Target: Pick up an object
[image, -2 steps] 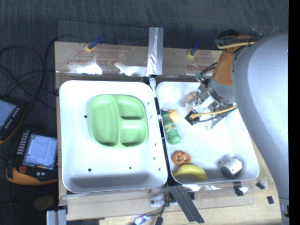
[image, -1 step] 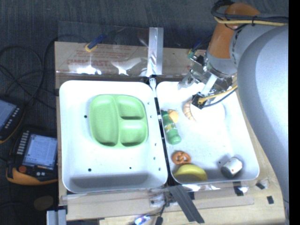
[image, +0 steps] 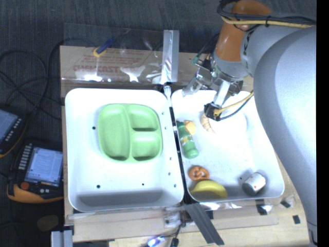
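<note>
My gripper (image: 194, 86) hangs over the far left corner of the right bin (image: 241, 143), with nothing visible in it. Below it in that bin lie a small tan shell-shaped piece (image: 207, 122) and a green bottle (image: 189, 144) with a yellowish top, which rests along the left wall. Near the front are a brown pretzel-like piece (image: 198, 173), a yellow banana (image: 209, 190) and a silver cylinder (image: 253, 183). The tan piece is the closest of these to the gripper and lies apart from it.
The left bin (image: 82, 179) holds a green divided plate (image: 129, 131). A ridge where the two bins meet (image: 174, 148) runs between them. Clear plastic sheeting (image: 123, 60) lies behind the bins. The arm's grey body (image: 293, 86) covers the right side.
</note>
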Robot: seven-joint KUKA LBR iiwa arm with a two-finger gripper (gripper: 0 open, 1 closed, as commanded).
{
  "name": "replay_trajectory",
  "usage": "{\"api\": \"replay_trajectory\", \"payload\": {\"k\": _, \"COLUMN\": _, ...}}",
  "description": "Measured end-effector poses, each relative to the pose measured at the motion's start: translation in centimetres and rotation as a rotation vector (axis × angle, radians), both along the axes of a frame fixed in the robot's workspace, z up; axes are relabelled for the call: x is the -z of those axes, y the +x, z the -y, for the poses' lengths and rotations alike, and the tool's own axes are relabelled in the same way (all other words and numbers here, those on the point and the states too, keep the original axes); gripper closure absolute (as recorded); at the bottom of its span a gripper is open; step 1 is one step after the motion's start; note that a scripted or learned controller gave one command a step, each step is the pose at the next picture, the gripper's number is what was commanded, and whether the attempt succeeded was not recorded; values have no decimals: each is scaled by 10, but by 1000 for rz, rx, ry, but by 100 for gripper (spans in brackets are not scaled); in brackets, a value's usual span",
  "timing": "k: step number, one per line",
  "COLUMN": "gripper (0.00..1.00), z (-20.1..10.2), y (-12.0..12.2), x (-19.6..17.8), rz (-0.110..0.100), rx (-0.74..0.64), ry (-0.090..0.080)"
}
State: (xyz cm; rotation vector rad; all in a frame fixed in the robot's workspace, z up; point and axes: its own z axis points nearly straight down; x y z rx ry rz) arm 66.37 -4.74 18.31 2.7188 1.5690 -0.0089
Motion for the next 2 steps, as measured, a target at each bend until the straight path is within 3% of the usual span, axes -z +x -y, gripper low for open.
{"api": "replay_trajectory", "payload": {"k": 1, "gripper": 100, "z": 0, "y": 0, "x": -8, "rz": -4, "rx": 0, "ry": -2}}
{"api": "replay_trajectory", "payload": {"k": 2, "gripper": 100, "z": 10, "y": -2, "x": -8, "rz": 0, "rx": -95, "ry": 0}}
